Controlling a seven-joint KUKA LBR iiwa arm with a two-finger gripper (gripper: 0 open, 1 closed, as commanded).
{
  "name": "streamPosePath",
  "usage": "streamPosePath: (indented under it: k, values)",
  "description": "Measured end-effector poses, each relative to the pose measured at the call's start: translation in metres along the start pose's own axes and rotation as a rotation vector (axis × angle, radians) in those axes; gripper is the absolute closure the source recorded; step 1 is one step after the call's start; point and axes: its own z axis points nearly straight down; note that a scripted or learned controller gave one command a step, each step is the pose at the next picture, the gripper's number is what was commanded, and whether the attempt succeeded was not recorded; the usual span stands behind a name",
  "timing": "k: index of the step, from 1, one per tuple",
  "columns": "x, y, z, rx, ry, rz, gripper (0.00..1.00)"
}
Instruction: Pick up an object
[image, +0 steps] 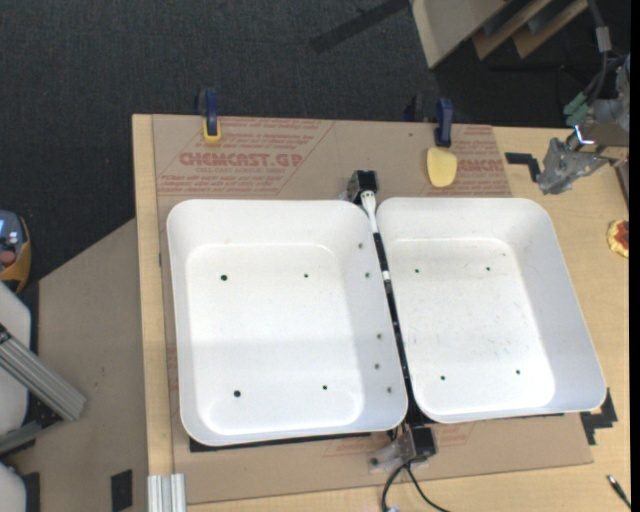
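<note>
Claw (562, 165): hovering over the worktop (300, 150) beyond the far right corner of the right bin (572, 300); I am failing to tell its state.
Left bin (185, 300): sitting just beside its neighbour.
Yellow piece (441, 167): lying under a blue clamp (443, 118), behind the right bin.
Object to pick: I am failing to tell which it is.

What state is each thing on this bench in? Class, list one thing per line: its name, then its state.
Left bin: flat on the bench, touching the right bin along the middle seam.
Right bin: flat on the bench.
Yellow object: lying on the board behind the right bin, outside both bins.
Left clamp: gripping the board's far edge.
Right clamp: gripping the board's far edge.
</note>
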Motion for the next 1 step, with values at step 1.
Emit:
streamPosePath:
  k: [1]
  values:
    - [0.0541, 0.0384, 0.0503, 0.010, 0.008, -0.015, 1.00]
